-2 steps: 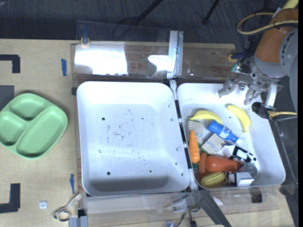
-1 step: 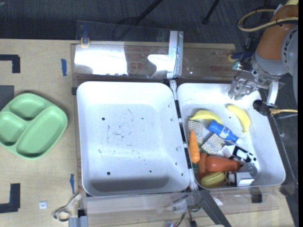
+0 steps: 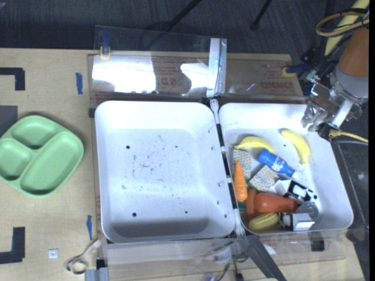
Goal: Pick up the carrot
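The carrot (image 3: 239,183) is a slim orange piece lying lengthwise against the left wall of the right bin (image 3: 334,183), amid a pile of other items. My gripper (image 3: 315,123) hangs over the far right part of that bin, well behind and to the right of the carrot. It is open with nothing between its fingers, just right of a yellow banana (image 3: 297,143).
Packed around the carrot are a second banana (image 3: 253,143), a blue bottle (image 3: 275,163), a red-orange item (image 3: 273,202), a yellow-green piece (image 3: 263,221) and a black-and-white object (image 3: 303,193). The left bin (image 3: 117,157) adjoins. A green divided plate (image 3: 38,154) sits at the far left.
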Motion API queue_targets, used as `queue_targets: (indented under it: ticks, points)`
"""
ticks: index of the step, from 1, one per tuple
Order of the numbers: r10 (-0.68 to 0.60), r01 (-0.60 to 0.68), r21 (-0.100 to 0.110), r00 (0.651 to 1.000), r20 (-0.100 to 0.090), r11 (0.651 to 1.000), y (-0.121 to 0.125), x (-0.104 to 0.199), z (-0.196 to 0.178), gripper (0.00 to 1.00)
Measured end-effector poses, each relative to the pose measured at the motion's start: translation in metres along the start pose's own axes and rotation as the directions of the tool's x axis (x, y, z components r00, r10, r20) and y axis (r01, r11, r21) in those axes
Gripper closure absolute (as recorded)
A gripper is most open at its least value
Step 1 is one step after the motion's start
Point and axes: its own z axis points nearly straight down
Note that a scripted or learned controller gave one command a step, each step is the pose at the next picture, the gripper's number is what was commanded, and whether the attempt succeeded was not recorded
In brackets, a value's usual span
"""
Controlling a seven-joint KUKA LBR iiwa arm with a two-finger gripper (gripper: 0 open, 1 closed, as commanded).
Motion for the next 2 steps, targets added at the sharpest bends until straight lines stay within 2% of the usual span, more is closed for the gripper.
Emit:
queue_targets:
  ticks: [1,2]
  points:
    - [0.206,-0.206,0.003,0.979,0.000,0.979,-0.055,0.001,0.032,1.00]
    - [0.406,-0.406,-0.001,0.914,-0.001,0.914,-0.025,0.004,0.054,1.00]
